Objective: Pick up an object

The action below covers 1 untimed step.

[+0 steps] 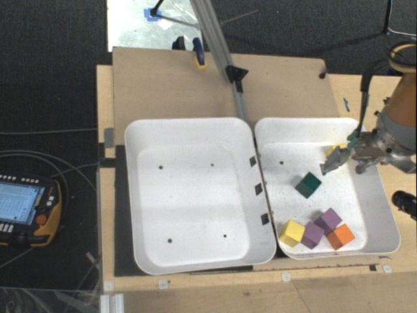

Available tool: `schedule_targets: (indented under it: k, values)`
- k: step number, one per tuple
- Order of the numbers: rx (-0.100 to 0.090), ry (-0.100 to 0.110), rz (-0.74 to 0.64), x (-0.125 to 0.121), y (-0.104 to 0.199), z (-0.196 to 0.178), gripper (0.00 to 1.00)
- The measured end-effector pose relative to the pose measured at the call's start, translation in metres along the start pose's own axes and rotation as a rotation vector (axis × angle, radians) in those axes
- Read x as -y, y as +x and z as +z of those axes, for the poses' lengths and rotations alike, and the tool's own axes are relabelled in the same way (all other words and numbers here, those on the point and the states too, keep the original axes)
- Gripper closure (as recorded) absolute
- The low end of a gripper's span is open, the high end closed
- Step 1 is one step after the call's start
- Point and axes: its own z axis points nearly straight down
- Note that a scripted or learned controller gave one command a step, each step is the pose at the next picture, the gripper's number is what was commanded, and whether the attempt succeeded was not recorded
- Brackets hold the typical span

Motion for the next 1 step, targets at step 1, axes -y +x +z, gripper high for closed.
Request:
schedule_targets:
  k: [1]
  values:
    - [-0.001, 0.007, -0.002, -0.0370, 0.0027, 0.1155, 0.00]
